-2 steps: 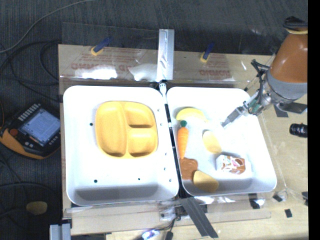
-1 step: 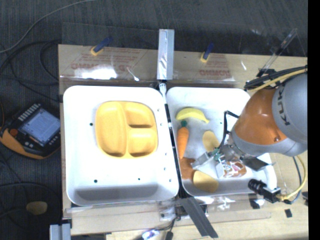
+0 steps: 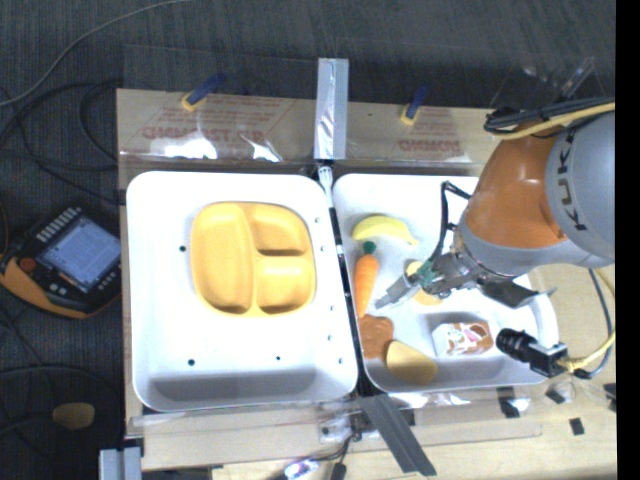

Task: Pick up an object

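While the left half of the frame holds one white bin (image 3: 150,368) with a single yellow divided tray (image 3: 253,257) lying in it, everything worth grasping sits in the second white bin (image 3: 345,193) at the centre right. Going across that bin: one orange carrot (image 3: 366,281) lies lengthwise along its left wall, with one brown piece like a cookie or slice of bread (image 3: 376,334) just below it and one tan wedge (image 3: 409,360) touching that at the lower edge. One yellow banana (image 3: 383,229) lies above the carrot, near the top of the bin. Further right, one small white packet with a printed picture (image 3: 465,337) rests near the bottom.

All look like toy foods, so I judge them light, stiff and somewhat slick. The carrot would be best pinched across its thick upper half; the banana across its middle, where the curve is fattest. The packet lies flat and would be hard to get under.

The gripper (image 3: 420,280) hangs low in the middle of the right bin, between the carrot and the packet, with something small and yellowish beneath it; whether the fingers are apart or together I cannot tell.
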You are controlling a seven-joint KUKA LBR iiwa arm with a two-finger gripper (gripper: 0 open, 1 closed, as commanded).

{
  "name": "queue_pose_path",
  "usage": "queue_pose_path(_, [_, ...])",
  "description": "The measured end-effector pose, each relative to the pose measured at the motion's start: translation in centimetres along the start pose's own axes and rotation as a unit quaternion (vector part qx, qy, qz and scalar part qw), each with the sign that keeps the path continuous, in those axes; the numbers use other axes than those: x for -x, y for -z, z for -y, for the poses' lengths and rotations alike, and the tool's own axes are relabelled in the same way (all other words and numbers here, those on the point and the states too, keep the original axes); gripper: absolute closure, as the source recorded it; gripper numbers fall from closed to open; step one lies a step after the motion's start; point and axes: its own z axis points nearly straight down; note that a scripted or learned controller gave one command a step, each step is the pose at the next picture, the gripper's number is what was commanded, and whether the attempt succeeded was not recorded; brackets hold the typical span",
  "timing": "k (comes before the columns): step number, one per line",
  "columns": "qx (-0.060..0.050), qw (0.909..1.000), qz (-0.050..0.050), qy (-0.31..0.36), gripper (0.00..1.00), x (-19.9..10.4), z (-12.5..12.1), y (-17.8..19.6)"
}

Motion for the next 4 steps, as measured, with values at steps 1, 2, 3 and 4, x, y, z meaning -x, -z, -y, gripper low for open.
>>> queue_pose_path(1, [0.005,0.9927,0.0,-0.12,0.0,5.6,2.6,-9.3])
queue_pose_path(2, [0.0,0.9959,0.0,-0.091,0.0,6.5,-2.6,-6.7])
queue_pose_path(3, [0.006,0.9961,0.001,-0.088,0.0,10.8,-6.5,-9.3])
queue_pose_path(4, [0.005,0.9961,0.003,-0.088,1.0,10.8,-6.6,-8.5])
